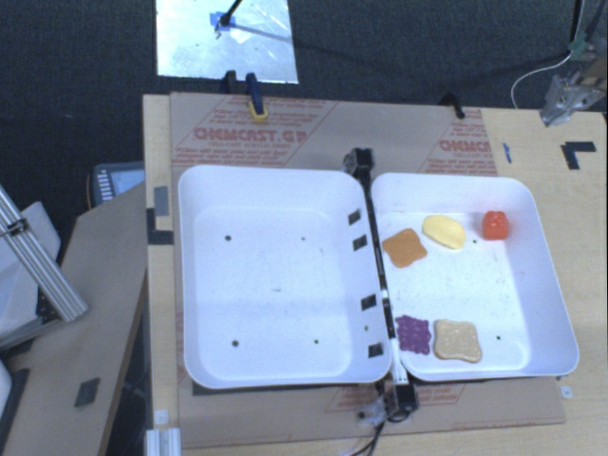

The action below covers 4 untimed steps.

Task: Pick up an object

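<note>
Right bin [546, 283] holds all 5 candidate objects; none is lifted.

Nearest row, by the front wall:
- toast slice [458, 341], tan, lying flat. Judged light, rigid toy plastic. Low profile, so take it across its short width, edge to edge.
- purple piece [412, 333], knobbly, just beside the toast and close to the divider between the bins. Bumpy surface should grip well, but the wall crowds 1 side.

Far row:
- orange flat piece [405, 248], thin, near the divider. Probably the hardest: little height to close on.
- yellow piece [444, 232], rounded and smooth. Likely slippery; grip across the narrow axis.
- red piece [494, 224], small, compact, taller than the flat items, well apart from its neighbours. Judged the best target: take it across the middle.

Left bin [190, 283] is not the target.

Gripper [573, 91] sits at the far right, beyond the bins, off the work area. Jaw state: cannot tell.
</note>
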### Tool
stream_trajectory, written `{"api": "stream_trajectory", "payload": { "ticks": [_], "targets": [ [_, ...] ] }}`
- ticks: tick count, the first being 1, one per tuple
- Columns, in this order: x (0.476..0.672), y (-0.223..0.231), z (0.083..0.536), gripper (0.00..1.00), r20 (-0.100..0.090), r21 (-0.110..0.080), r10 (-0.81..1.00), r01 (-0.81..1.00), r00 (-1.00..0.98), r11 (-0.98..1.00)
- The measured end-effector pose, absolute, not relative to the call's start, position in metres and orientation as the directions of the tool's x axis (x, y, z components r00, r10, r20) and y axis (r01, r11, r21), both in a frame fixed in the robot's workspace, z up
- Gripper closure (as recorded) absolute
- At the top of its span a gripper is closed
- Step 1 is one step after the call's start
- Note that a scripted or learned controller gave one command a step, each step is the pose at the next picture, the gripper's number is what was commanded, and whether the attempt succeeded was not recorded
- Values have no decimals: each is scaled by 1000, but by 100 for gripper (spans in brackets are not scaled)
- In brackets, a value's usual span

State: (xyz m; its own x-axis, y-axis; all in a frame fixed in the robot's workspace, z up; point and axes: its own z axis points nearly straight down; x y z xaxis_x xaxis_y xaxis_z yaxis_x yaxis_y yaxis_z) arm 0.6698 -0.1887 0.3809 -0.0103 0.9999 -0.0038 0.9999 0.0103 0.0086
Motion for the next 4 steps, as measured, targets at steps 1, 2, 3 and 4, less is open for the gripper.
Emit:
{"api": "stream_trajectory", "payload": {
  "ticks": [1, 2, 3, 4],
  "targets": [
    [671, -188, 392, 100, -6, 12, 1000, 1000, -16, 16],
    [671, -188, 404, 100, -8, 15, 1000, 1000, -21, 22],
    [672, -187, 415, 100, -10, 19, 1000, 999, -27, 27],
    [673, -187, 427, 100, -12, 23, 999, 999, -33, 33]
  ]
}}
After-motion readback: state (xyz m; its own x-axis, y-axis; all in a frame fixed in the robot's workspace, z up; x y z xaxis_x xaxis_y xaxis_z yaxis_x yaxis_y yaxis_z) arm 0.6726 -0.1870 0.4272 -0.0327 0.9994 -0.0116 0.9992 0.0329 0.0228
